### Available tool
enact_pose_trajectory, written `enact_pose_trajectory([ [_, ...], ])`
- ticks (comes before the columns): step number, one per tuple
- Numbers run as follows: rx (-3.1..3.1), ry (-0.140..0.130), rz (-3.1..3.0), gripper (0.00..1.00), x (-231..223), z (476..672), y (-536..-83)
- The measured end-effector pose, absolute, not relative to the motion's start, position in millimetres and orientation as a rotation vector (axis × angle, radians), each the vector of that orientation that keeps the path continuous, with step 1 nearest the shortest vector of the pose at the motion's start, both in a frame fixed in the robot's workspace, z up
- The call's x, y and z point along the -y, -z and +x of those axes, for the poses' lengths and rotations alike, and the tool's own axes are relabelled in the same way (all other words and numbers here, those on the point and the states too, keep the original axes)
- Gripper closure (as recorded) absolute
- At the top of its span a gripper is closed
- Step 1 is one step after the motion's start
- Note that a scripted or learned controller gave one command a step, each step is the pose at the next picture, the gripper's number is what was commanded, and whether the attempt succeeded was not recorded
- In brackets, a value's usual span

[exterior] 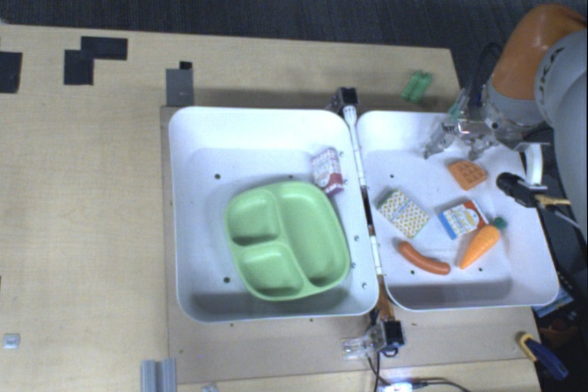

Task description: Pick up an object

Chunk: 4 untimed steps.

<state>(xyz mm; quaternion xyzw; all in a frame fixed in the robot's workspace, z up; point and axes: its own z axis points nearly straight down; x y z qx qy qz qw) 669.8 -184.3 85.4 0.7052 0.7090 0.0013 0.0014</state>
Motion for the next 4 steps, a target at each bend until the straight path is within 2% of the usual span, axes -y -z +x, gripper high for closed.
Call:
enact_pose_trajectory([
  [1, -2.231, -0.010, 2.217, 0.00, 199, 670.7, -86],
  [3, -2.225, -0.004, 2.213, 0.00, 161, 669.8, -86],
  [4, -2.226, -0.006, 2.214, 0.00, 109, 669.8, -85],
])
